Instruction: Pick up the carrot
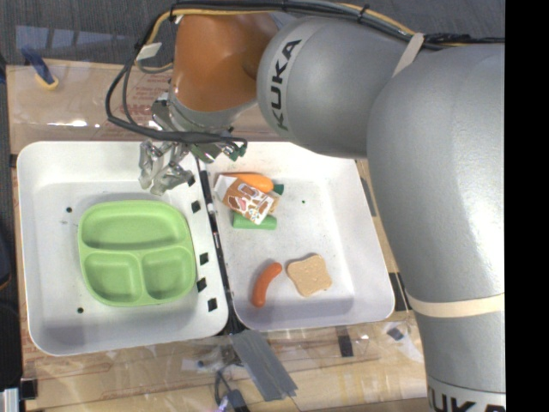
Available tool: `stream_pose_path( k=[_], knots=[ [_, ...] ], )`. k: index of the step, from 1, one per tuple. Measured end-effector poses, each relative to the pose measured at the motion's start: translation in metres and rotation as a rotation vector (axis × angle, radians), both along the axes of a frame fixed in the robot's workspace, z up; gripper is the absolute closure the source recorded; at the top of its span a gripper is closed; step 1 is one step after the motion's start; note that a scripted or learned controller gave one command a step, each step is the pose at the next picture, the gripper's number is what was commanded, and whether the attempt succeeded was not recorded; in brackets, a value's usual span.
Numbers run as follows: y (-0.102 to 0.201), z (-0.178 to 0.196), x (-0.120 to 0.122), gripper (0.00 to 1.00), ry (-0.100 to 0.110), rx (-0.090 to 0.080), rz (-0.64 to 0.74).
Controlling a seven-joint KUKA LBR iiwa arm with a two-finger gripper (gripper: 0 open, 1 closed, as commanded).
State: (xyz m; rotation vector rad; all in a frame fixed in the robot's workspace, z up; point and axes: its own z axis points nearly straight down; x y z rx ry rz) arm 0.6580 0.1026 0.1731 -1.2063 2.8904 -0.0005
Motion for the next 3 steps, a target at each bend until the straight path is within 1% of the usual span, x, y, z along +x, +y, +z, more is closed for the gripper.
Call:
stream_pose_path(
  k=[1, 2, 3],
  knots=[
    [0.066, 0.051, -0.001, 1.0, 0.002, -0.004, 0.469],
    [0.098, -0.012, -0.003, 1.0, 0.012, -0.004, 0.589],
    [0.111, 0.045, -0.01, 1.0, -0.001, -0.007, 1.224]
  ],
)
